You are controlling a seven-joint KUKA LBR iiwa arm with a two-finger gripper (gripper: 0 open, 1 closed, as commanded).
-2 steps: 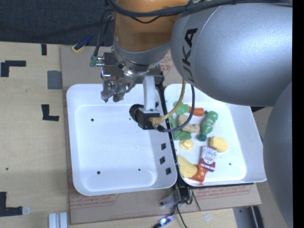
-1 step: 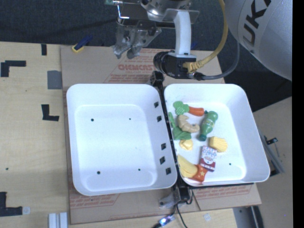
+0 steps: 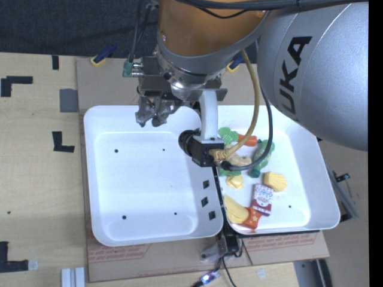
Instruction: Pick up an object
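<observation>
Toys crowd the right bin [image 3: 311, 160], and that is where anything worth lifting lies: a green piece [image 3: 227, 134] near the bin's top left, an orange bit [image 3: 250, 140] beside it, a yellow ridged piece [image 3: 275, 180] toward the centre, a red and white packet [image 3: 262, 198] just below it, and a yellow banana-like piece [image 3: 234, 208] against the left wall. The gripper [image 3: 153, 113] hangs over the far rim of the left bin [image 3: 102, 178], whose floor is bare white with a few dark dots. From the gripper the whole cluster sits at about four o'clock, across the divider between the two bins; the green piece is the closest, the packet and the banana-like piece farther along the same bearing. Nothing is visible between the fingers, so it carries no load, but they are dark and bunched from this angle and I cannot tell whether they are spread or closed. The packet's long axis runs roughly twelve to six, tilted slightly. My judgement: the coming move needs a sideways travel toward four o'clock before any descent.
</observation>
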